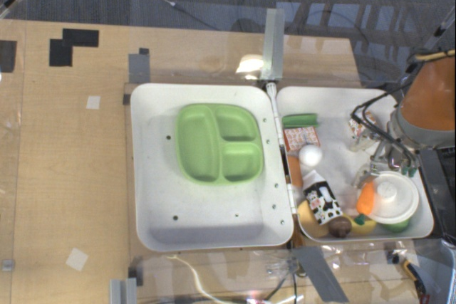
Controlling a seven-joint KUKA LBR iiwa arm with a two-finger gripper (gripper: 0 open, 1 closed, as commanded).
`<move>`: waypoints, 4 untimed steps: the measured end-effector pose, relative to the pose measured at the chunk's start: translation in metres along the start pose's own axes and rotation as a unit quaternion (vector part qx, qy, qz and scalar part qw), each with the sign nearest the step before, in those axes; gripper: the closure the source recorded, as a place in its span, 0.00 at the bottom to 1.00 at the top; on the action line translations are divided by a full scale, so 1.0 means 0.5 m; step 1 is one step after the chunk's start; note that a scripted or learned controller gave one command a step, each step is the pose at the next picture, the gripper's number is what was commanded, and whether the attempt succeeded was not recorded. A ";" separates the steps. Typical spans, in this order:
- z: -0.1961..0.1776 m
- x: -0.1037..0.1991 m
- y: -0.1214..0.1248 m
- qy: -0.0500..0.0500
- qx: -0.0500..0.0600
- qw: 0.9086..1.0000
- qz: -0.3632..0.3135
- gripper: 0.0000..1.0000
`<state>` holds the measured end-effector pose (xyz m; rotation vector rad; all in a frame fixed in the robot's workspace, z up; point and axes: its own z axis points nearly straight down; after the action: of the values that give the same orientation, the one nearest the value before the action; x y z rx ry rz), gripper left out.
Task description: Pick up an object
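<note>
The right bin point(335, 100) holds several objects. A green block point(299, 120) lies above a patterned card point(301, 137) and a white ball point(310, 155). Below them are a black-and-white bottle point(320, 200), a brown lump point(340, 226) and a yellow banana point(362, 226). An orange carrot-like piece point(365, 200) leans against a white bowl with a green rim point(394, 200). My gripper point(375, 166) hangs low in the right bin, just above the orange piece and the bowl's left edge. I see nothing held in it.
The left bin point(153, 210) carries a green divided tray point(218, 142). A metal post point(273, 46) stands behind the wall between the bins. The arm's orange band point(427, 100) and its cables point(367, 117) overhang the right bin's far right corner.
</note>
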<state>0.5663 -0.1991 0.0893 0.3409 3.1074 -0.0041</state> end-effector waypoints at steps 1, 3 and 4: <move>-0.004 0.109 0.011 0.000 0.000 0.999 0.049 0.00; -0.034 0.144 0.026 -0.011 0.000 0.998 0.064 1.00; -0.033 0.145 0.026 -0.010 0.000 0.998 0.063 0.00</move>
<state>0.4982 -0.1704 0.1046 0.5334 3.0589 -0.0054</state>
